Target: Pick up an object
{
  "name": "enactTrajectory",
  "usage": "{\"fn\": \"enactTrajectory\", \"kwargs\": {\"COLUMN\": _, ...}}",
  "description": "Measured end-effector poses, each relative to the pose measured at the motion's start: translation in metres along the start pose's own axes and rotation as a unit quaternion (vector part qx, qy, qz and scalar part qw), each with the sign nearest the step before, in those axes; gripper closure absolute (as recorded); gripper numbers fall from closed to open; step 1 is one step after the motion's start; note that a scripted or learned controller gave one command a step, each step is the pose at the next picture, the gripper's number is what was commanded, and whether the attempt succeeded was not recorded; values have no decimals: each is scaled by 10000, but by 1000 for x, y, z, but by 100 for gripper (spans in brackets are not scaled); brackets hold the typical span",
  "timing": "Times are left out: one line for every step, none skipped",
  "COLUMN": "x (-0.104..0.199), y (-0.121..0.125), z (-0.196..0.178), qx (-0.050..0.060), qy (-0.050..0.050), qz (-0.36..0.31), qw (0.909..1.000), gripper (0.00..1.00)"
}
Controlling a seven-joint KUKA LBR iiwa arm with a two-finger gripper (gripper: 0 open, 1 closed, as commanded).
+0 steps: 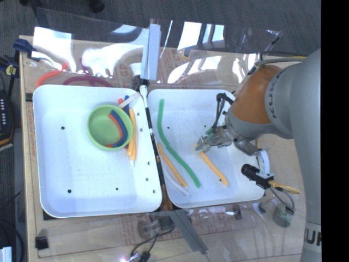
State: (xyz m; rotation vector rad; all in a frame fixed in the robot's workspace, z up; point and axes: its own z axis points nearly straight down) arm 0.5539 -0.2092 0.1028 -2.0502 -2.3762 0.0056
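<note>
**Q:** What have you got at the front of the worktop (82, 233)?

**A:** You've got cabling and a grey bracket along the near edge. Behind that, two shallow white plastic bins side by side.

**Q:** Right bin (180, 198)?

**A:** You'll see a long green flexible strip (173, 147) running diagonally from the far left corner toward the near middle. A yellow-orange stick (171, 165) lies just left of it, near the divider. A second yellow-orange stick (214, 168) lies right of the strip, below the arm's tool.

**Q:** And the jaws?

**A:** The grey two-finger gripper (204, 144) is low over the right bin, at the far end of that second stick. You can't tell from this angle how far the jaws are spread, or whether anything sits between them.

**Q:** Left bin (65, 190)?

**A:** A round green plastic bowl (109, 127) toward the far right, with red and blue curved pieces inside. Another yellow-orange stick (132, 141) lies against its right side.
</note>
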Motion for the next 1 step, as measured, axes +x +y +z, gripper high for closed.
{"fn": "enactTrajectory", "kwargs": {"x": 64, "y": 38, "z": -79, "qx": -14, "qy": -3, "qz": 151, "qw": 9999, "gripper": 100}}
